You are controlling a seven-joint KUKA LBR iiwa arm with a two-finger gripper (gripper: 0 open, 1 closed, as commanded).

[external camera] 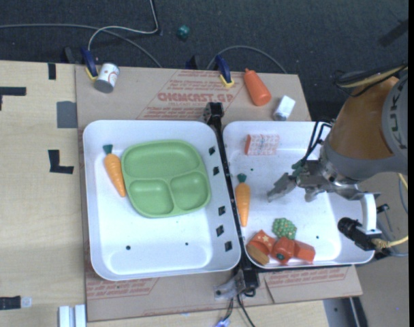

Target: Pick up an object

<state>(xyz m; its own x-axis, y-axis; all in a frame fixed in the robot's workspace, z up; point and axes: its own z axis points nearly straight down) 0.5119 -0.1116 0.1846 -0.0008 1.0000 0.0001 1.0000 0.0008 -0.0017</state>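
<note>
**Camera placement**

One fixed camera looks down on me at a slant from above the tabletop (30, 182). It stands far enough back to take in both white bins (98, 251) whole. My arm (370, 128) enters from the right.

- Setting: a robotics lab or test bench, not a home.
- Evidence: an industrial arm (370, 135) over two white bins (98, 182) set on a cardboard sheet (186, 90) held by blue clamps (90, 63).
- Loose cables (125, 26) cross dark carpet.
- Toy food, apparently plastic, serves as test pieces: carrots (242, 203), a green tray (166, 178).
</note>
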